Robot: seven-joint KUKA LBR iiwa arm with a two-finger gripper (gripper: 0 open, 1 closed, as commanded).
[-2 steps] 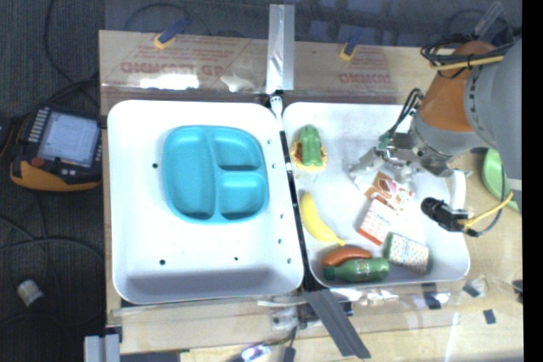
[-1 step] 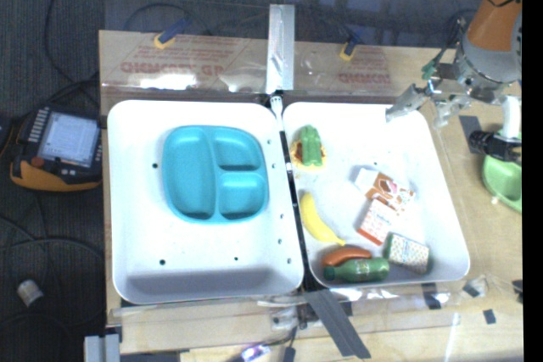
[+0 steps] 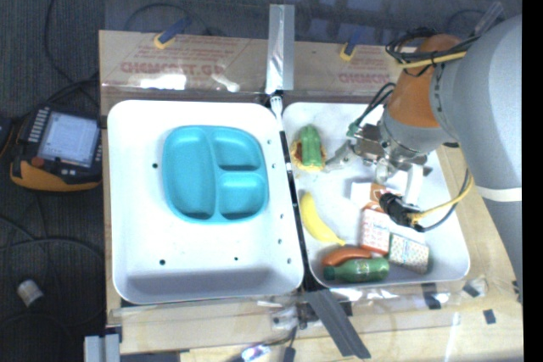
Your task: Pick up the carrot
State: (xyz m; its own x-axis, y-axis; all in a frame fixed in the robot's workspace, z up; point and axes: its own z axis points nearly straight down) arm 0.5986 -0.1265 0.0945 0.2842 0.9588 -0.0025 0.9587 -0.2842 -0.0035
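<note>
Carrot: the slim orange carrot (image 3: 346, 254) is being seen lying flat near the front edge of the right shallow white bin (image 3: 454, 254), pressed against the dark green cucumber-like vegetable (image 3: 356, 270) just in front of it.
Gripper: the grey two-finger gripper (image 3: 392, 172) is being held over the middle of the right bin, toward its right edge, well apart from the carrot; whether its jaws are open or closed cannot be told, and nothing is being seen between them.
Neighbours: the yellow banana (image 3: 316, 219) is being seen near the bin's left edge; two patterned cardboard boxes (image 3: 390, 237) are crowding the carrot from the right.
Judgement: a narrow approach is probably being required because of that crowding.
Left bin: a turquoise divided plastic tray (image 3: 214, 171) is being carried.
</note>
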